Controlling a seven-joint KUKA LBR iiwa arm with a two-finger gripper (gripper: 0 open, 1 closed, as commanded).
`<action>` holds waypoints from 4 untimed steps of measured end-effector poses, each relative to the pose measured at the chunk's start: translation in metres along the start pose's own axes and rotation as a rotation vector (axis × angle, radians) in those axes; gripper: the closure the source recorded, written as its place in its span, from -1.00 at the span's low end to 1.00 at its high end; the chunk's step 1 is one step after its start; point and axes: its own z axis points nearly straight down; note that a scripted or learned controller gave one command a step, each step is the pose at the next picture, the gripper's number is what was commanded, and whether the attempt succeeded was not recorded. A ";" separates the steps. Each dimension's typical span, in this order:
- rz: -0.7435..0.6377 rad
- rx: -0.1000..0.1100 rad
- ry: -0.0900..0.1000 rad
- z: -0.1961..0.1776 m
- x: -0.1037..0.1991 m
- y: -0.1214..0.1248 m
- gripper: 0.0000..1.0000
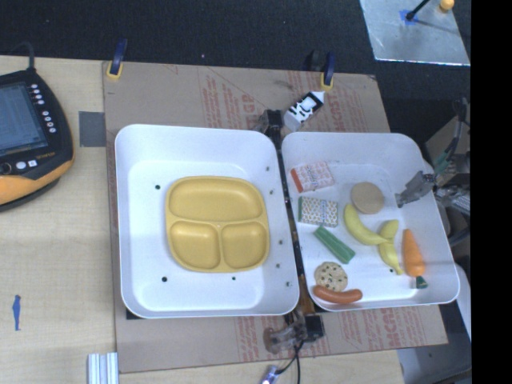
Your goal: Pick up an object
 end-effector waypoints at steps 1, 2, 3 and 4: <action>-0.003 0.003 0.000 0.155 0.024 0.025 -1.00; -0.004 0.002 -0.002 0.143 0.022 0.025 1.00; -0.003 -0.001 -0.001 0.126 0.084 0.052 1.00; -0.001 -0.003 0.001 0.012 0.155 0.038 1.00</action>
